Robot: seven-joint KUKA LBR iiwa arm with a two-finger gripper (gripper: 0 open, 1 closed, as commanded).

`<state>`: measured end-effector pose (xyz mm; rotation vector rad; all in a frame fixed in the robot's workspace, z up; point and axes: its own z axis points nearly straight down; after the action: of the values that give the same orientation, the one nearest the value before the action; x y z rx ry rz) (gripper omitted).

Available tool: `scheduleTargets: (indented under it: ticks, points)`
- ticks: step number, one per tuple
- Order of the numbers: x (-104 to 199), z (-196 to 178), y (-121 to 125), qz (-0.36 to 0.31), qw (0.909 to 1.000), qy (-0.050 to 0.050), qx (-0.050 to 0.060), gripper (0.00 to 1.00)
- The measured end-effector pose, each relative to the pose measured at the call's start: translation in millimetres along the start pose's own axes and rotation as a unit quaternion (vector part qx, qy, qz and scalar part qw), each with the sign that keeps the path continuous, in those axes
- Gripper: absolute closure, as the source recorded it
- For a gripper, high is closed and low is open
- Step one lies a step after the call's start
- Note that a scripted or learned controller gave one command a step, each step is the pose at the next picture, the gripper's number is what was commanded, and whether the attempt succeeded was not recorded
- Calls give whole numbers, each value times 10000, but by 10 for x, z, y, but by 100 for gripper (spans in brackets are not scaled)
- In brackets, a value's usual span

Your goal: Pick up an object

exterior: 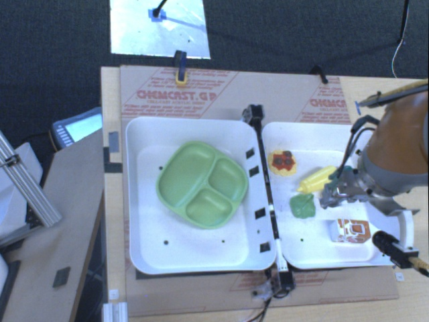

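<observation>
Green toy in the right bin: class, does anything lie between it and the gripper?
Nothing visible does. The gripper sits just right of the green toy, bare bin floor between them. The yellow toy lies behind, the small carton nearer the camera.

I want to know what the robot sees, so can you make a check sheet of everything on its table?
Surface: two white bins, left bin, right bin, on a bench.
Job's things: yellow toy, green toy, red-and-yellow piece, small carton, all in the right bin.
Clutter: green divided plate in the left bin.
Grippers: gripper low beside the green toy.
Cables: black cable top right.
Surroundings: silver sheet on dark floor.
</observation>
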<state>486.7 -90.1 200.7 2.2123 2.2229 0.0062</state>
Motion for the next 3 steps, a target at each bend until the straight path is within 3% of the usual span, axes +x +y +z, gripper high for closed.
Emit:
scheduleTargets:
  ticks: [1, 3]
  points:
    - [-2, -257, 21, 3, 10000, 0, 5, 100]
    - [1030, -83, 256, -24, 10000, 13, 27, 100]
